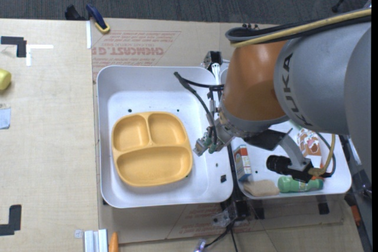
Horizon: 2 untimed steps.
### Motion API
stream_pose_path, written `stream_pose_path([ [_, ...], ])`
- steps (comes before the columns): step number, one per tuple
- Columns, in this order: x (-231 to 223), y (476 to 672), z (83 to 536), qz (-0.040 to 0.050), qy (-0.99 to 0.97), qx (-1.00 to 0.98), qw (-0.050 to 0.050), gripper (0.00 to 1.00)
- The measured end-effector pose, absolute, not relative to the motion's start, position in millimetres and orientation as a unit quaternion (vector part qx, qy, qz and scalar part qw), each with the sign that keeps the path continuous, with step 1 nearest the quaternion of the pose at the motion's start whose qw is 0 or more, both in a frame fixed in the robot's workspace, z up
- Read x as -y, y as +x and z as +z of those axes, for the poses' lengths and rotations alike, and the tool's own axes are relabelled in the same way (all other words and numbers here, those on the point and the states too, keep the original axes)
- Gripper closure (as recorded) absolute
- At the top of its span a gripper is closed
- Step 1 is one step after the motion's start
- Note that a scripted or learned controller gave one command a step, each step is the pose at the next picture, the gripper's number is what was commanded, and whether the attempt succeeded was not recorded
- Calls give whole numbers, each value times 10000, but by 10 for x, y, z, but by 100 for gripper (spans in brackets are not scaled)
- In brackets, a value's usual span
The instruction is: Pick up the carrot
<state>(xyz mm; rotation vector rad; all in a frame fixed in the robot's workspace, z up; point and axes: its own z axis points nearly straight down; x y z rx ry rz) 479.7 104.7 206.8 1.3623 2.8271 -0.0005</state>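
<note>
White bin, claw beside plate (right rim)

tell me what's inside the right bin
In the right bin lie a green bottle, a tan lump, a small carton and a printed packet. The arm covers most of the bin, so the rest is hidden.

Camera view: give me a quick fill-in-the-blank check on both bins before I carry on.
The left bin holds a yellow plate with ____ compartments.
The bottle at the right bin's near edge is ____.
The gripper hangs over the ____ bin, beside the yellow plate.
Missing words: three; green; left.
</note>
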Motion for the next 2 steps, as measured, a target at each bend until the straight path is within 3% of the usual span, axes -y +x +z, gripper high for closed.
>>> stream_pose_path([
  [1, -1263, 5127, 1064, 40, 4407, -8976, 52, 100],
  [2, -1771, 4784, 1702, -8, 4845, -8748, 3, 100],
])
